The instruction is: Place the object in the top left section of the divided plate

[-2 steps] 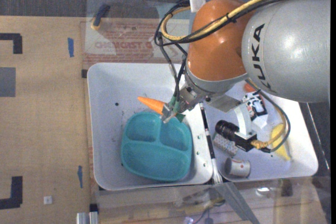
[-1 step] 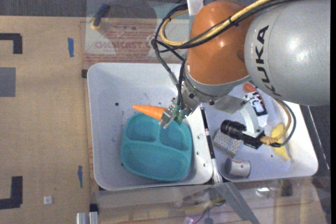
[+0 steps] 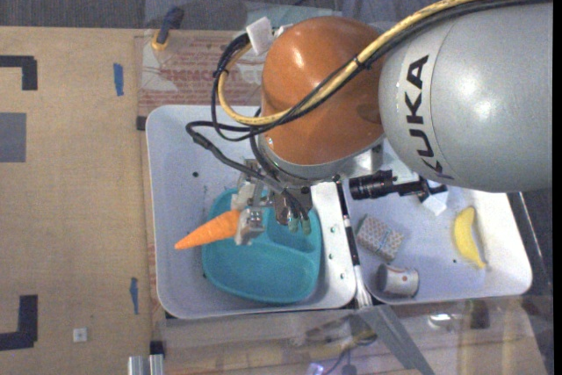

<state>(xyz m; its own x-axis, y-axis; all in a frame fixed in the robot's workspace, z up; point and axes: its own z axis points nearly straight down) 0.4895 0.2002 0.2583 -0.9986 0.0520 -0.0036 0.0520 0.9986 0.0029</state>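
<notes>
grey and orange, the kuka arm (image 3: 395, 92) reaches in from the right and covers much of the left white bin (image 3: 171, 215). in that bin sits the teal divided plate (image 3: 272, 272), close to the near edge. the right bin (image 3: 509, 268) holds a yellow banana (image 3: 468, 237), a patterned block (image 3: 380, 236) and a small grey cup (image 3: 398, 278). the gripper (image 3: 250, 219) hangs over the plate's upper left part. the orange carrot (image 3: 209, 231) lies level, its thick end pinched between the jaws, its tip pointing left past the plate's rim over the bin floor.
</notes>
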